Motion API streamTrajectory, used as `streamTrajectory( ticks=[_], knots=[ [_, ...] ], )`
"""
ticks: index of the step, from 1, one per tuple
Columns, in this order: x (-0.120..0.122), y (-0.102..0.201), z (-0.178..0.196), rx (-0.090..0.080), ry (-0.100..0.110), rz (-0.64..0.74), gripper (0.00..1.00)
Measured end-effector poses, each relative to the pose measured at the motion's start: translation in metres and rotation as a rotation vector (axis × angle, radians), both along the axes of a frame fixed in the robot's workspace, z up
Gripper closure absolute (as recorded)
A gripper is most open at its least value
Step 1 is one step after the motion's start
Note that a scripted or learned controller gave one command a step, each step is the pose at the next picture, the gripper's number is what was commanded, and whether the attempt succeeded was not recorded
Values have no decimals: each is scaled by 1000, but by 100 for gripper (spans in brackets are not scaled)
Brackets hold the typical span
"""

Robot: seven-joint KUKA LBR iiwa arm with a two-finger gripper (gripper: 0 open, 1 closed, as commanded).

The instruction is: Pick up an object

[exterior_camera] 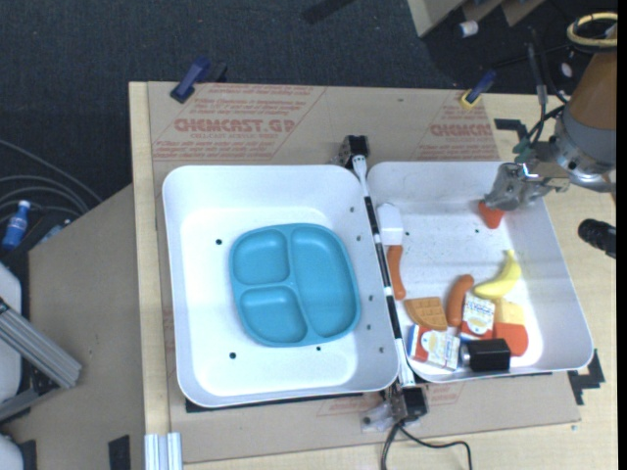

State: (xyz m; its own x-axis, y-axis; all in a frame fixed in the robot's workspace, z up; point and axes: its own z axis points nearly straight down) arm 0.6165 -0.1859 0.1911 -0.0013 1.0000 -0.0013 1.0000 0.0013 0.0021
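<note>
- Two white bins side by side on the tabletop (294,116): left bin (196,204) carries a blue divided plate (292,284); right bin (549,262) carries the loose items.
- Gripper (506,196): low over the right bin's far right corner, arm entering from the right; whether it is released or clenched cannot be told.
- Small red-orange piece (491,215): directly beneath and touching or just beside the gripper tip; nearest candidate, not visibly grasped.
- Banana (502,275): toward the near edge from the gripper, well apart, long axis slanting.
- Near-edge cluster: sausage (458,300), waffle (426,310), small carton (434,346), black block (487,356), packed close, awkward to single out.
- Orange stick (396,271): along the right bin's left wall.
</note>
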Motion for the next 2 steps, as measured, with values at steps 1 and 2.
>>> streamTrajectory(
  ticks=[1,2],
  knots=[
    [-9,114,67,3,0,1,100],
    [28,131,64,1,1,0,100]
  ],
)
